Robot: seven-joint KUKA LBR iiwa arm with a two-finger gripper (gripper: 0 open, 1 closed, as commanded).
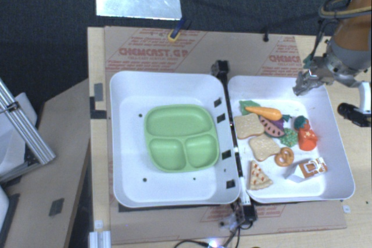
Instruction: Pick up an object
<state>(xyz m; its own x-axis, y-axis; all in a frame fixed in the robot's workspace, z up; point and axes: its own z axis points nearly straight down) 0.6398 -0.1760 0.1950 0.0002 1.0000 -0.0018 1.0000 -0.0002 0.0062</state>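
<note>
— Hovering where, the gripper (304, 83)?
— Over the right bin's (343, 183) far corner; I cannot tell its state.
— And the toy food?
— Carrot (264, 111), bread slice (249, 126), pretzel (285, 155) lie in that bin.

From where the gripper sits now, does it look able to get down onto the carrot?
Probably yes. The gripper hangs over the right bin's far corner, and the carrot lies on top of the pile with nothing above it.
</note>
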